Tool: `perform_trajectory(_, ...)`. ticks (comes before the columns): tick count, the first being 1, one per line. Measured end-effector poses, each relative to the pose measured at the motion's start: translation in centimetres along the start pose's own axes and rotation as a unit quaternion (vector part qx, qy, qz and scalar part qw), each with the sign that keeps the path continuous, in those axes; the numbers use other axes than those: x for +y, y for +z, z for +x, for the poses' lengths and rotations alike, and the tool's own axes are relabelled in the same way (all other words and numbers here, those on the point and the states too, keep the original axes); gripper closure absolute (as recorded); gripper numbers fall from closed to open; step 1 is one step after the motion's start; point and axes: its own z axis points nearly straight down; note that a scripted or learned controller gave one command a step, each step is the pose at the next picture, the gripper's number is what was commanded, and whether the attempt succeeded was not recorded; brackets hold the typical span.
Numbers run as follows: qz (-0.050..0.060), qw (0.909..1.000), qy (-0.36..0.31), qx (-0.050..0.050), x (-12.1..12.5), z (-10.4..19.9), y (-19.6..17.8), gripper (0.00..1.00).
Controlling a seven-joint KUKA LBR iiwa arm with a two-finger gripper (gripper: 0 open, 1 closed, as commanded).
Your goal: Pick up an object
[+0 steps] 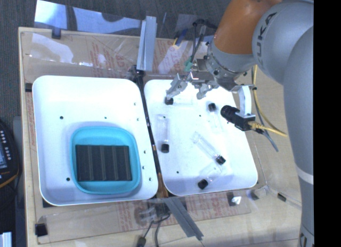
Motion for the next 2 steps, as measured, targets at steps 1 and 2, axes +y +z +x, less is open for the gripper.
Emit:
perform_trajectory(1, 0.0, 0.9993, 0.038, 0.0, -3.1, 6.0, 7.4, 0.0)
perform_trajectory(2, -0.004, 0.9853, 0.171, 0.0, -10.6, 3.9, -16.8, 0.0)
